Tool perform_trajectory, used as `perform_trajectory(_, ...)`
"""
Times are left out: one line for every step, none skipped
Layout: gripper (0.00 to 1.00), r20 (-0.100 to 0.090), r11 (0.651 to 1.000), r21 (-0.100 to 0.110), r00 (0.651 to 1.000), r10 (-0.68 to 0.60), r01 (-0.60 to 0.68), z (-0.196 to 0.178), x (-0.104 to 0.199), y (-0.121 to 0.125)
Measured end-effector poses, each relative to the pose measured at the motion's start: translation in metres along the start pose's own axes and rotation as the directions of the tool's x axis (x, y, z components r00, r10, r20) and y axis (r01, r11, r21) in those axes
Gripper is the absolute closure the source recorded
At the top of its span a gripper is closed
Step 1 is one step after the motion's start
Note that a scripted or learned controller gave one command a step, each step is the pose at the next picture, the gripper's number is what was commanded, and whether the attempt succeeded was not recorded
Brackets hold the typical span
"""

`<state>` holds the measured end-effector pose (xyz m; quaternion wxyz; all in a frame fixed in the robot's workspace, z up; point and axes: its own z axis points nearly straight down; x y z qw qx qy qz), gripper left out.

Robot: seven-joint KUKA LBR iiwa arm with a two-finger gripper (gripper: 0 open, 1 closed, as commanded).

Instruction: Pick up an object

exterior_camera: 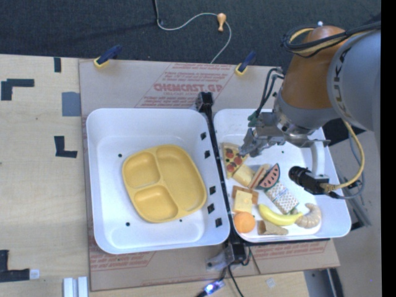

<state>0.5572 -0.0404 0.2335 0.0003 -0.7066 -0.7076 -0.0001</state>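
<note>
The right bin point(337, 228) holds several toy foods: a pizza slice point(232, 158), a watermelon wedge point(269, 176), a banana point(278, 215), an orange point(245, 222), a toast piece point(245, 199), a shrimp point(311, 216) and a blue-and-white packet point(283, 196). My gripper point(250, 146) hangs over the bin's upper left part, just right of the pizza slice and above the watermelon wedge. The grey and orange arm comes in from the upper right.
The left bin point(102, 129) holds a yellow divided plate point(164, 182). A black divider with clips point(210, 159) runs between the bins. A black cylinder point(306, 179) on the arm's cable hangs over the right bin. Cardboard lies under both bins.
</note>
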Motion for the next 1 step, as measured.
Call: perform_trajectory(1.0, 0.001, 1.0, 0.004, 1.0, 0.001, -0.001, 0.018, 0.0061, -0.0036)
